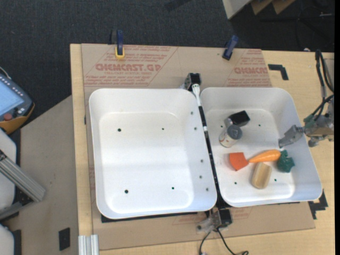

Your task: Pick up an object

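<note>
The pincer (291, 136) sits at the right edge of the right bin (281, 101); how far it is open I cannot tell, and nothing shows between its tips. Just below and left lie a smooth orange carrot (265, 156), a green piece (286, 163), a tan cylinder (260, 175) and an orange block (238, 161). The left bin (106, 105) offers open room on the worktop (85, 57).

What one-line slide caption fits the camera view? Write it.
Gripper hovers over the right bin, near carrot, orange block and wooden cylinder.
</note>
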Available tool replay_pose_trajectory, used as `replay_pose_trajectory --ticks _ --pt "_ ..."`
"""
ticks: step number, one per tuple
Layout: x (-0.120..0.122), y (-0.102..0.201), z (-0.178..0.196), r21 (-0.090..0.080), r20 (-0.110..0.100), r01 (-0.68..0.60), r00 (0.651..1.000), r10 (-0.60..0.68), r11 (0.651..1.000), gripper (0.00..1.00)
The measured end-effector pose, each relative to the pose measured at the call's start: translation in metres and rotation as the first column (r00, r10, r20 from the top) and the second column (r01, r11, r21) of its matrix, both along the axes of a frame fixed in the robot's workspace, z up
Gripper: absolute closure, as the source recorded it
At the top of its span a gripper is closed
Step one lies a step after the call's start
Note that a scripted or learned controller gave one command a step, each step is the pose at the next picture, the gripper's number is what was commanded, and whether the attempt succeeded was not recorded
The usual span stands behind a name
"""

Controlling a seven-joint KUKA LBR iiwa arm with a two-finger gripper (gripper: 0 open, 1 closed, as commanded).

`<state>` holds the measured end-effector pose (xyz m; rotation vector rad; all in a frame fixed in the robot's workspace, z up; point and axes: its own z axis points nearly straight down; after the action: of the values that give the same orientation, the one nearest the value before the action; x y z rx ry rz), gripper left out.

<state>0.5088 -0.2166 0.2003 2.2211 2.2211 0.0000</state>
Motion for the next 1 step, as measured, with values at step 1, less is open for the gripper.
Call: replay_pose_trajectory --ticks 1 --pt "-0.0293 -0.0090 0.1895 -0.009 0.019 0.000 1.000 0.001 1.000 0.00"
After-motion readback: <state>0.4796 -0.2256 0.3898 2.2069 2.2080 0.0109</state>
